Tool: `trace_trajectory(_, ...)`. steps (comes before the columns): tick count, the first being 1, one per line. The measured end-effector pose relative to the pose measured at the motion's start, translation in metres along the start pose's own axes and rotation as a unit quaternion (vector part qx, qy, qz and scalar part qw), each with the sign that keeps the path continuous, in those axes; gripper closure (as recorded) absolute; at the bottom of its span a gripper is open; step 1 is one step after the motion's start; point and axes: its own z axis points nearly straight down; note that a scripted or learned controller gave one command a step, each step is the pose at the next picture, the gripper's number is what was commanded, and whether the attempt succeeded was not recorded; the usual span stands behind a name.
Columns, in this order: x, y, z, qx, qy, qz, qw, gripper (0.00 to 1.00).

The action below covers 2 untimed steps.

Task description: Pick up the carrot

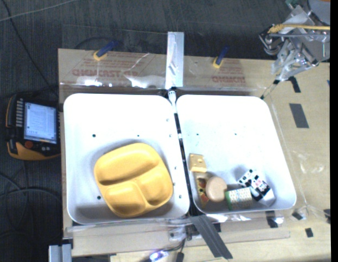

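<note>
Several small items are clustered at the front of the right bin point(229, 119). Among them a small orange-red piece point(201, 188), possibly the carrot, lies by the bin's left wall, partly covered by a round beige item point(216, 189). My gripper point(289, 64) hangs at the top right, beyond the right bin's far right corner and far from the cluster. Nothing can be seen in it.
In the right bin's front there are also a tan block point(197, 162), a green-and-grey cylinder point(237, 196) and a black-and-white item point(253, 182). A yellow divided plate point(133, 178) lies in the left bin point(103, 113). A handheld pendant point(34, 127) sits left of the bench.
</note>
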Motion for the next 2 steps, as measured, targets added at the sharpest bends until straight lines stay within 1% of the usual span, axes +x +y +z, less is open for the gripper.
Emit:
trace_trajectory(1, 0.026, -0.042, -0.012, 0.000, 0.000, -0.025, 0.9997, 1.00)
trace_trajectory(2, 0.044, -0.076, -0.014, 0.000, 0.000, -0.057, 0.9984, 1.00)
